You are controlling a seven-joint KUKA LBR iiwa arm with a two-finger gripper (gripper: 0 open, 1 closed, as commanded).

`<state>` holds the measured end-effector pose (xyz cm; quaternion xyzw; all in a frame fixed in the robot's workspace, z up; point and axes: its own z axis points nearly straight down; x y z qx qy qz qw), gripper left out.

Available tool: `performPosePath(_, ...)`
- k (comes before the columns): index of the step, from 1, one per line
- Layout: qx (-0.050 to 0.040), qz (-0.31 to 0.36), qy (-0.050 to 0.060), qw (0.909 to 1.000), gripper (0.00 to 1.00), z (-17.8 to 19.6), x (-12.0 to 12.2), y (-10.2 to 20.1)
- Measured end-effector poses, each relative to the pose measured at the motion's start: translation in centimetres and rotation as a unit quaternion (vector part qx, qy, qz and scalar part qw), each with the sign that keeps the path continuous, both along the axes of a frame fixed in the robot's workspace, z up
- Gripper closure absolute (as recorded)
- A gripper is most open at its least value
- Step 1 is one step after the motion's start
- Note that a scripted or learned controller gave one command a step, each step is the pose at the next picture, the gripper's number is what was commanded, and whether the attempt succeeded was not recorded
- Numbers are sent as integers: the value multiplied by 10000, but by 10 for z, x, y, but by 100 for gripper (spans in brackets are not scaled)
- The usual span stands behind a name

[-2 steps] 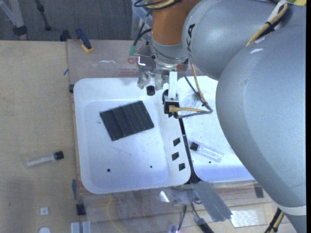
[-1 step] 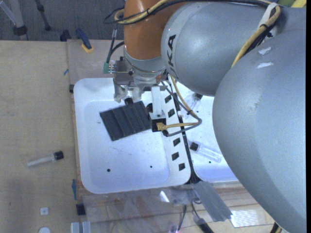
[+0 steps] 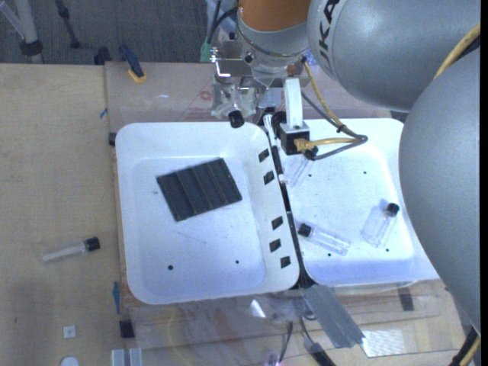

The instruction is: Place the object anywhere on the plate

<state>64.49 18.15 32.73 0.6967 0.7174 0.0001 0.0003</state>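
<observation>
A dark grey ribbed plate (image 3: 199, 188) lies flat in the left bin (image 3: 145, 273), towards its back. Three clear vials lie in the right bin (image 3: 396, 269): one with a black cap near the divider (image 3: 323, 239), one with a black cap at the right (image 3: 379, 223), and one close to the divider further back (image 3: 295, 171). My gripper (image 3: 248, 107) hangs over the back edge of the bins, near the divider, behind the plate's far right corner. I see nothing held in it.
A raised divider (image 3: 278, 212) with black clips runs between the bins. Another capped vial (image 3: 69, 249) lies on the wooden bench left of the bins. The arm's big grey body covers the right bin's far right side.
</observation>
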Motion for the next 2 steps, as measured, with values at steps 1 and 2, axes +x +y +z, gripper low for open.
performPosePath(1, 1, -403, 9, 9992, 100, -112, -65, 21)
performPosePath(2, -2, 782, 27, 9969, 100, -53, -166, 43)
